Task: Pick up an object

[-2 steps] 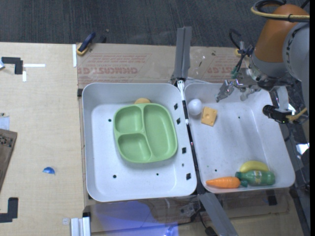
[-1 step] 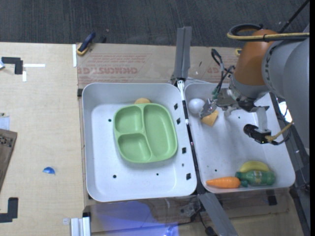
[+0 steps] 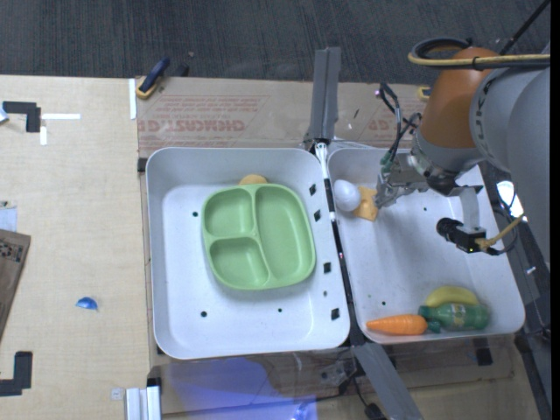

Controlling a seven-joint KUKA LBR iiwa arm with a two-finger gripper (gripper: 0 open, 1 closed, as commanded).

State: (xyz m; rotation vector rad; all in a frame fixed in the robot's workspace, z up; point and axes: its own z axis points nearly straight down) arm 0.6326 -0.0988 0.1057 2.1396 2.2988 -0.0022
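While I'm watching from above, the end effector [image 3: 388,188] is hanging low at the twelve o'clock end of the right bin [image 3: 411,274]; I cannot tell its state from here. A yellow block [image 3: 367,207] and a white egg [image 3: 346,194] are lying just at its nine o'clock. Toward six o'clock a carrot [image 3: 397,325], a banana [image 3: 450,297] and a green bottle [image 3: 457,317] are sitting. A green divided plate [image 3: 259,235] is resting in the left bin [image 3: 175,269].
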